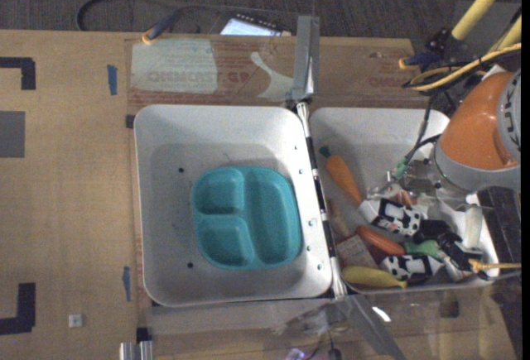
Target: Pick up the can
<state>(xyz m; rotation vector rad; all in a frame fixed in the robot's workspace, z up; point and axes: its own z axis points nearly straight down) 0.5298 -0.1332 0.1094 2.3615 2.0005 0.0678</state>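
- The counter [66, 184] carries two white bins with touching inner rims.
- The left bin [157, 135] holds a teal tray [246, 216] near its middle, with bare floor on all sides of it.
- The right bin [373, 118] has bare floor in its upper left part. Its clutter is packed into the lower half, up against the near and right walls.
- The arm [480, 135] comes in from the right and hangs over the right bin's upper right part, hiding that corner.
- The end effector [411, 176] sits at the top edge of the clutter. I cannot tell whether it is open, closed or gripping anything.
- I cannot tell for certain which piece is the can. It is not in the left bin, so it must be somewhere in the right bin's pile.
- The likeliest pieces are two black-and-white patterned ones, both lying down.
- The upper patterned piece [397, 218] is just below the end effector. Its long axis slants from upper left to lower right.
- The lower patterned piece [411, 266] is close to the near wall. Its long axis runs roughly left to right.
- A carrot [342, 175] lies alone by the left wall, slanting down to the right, with room around it.
- A red piece [379, 239] and a green piece [424, 248] lie between the two patterned ones.
- A banana [370, 276] hugs the near wall, just left of the lower patterned piece.
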